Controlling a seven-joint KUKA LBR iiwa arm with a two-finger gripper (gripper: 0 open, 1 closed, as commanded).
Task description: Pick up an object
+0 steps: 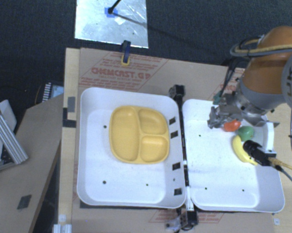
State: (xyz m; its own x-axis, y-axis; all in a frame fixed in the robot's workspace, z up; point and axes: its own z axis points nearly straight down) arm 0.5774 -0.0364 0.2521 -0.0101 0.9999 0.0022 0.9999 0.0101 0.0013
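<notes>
gripper (pixel 217 119) is hovering low over the right bin (pixel 220 189), just beside the orange object (pixel 231 126), with green piece (pixel 246 132) and banana (pixel 240 149) crowding close; can't tell finger state, nothing seen held. should be centring over the orange one before descending. left bin (pixel 90 179) is holding a yellow tray (pixel 137 135).

Three small objects lie clustered at the right of the frame, in the upper right part of the right-hand white bin (pixel 220 194). An orange-red piece (pixel 231 126) sits highest, partly covered from above, with a round green piece (pixel 245 132) just beside it to the right. Below them a yellow banana (pixel 240 149) lies on the bin floor, curving down and to the right, its lower right end hidden under a black part.
</notes>
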